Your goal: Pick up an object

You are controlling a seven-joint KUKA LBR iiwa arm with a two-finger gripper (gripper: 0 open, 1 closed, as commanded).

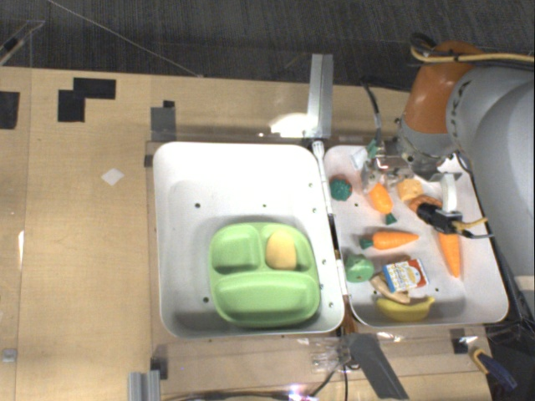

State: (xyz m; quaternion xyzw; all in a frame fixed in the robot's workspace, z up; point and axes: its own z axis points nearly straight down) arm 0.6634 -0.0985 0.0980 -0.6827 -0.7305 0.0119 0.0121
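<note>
Reaching in from the right of the camera view, the grey arm [493,132] with its orange band [435,94] hangs over the back of the right bin [493,303]. Its gripper [386,164] sits low near that bin's rear left corner; whether it is open or closed I cannot tell.

Just below the gripper lies a small carrot [381,200], with a teal piece [340,189] to its left against the bin wall. Nearer the front, a larger carrot [389,241] lies crosswise, and a third carrot [450,254] points along the right side. A green piece [359,268] rests by the dividing wall, a small carton [403,275] stands beside it, and a banana [405,308] curves along the front edge.

In the left bin [180,182], a green divided plate [263,274] holds a yellow lemon-like fruit [282,250] in its upper right compartment.
</note>
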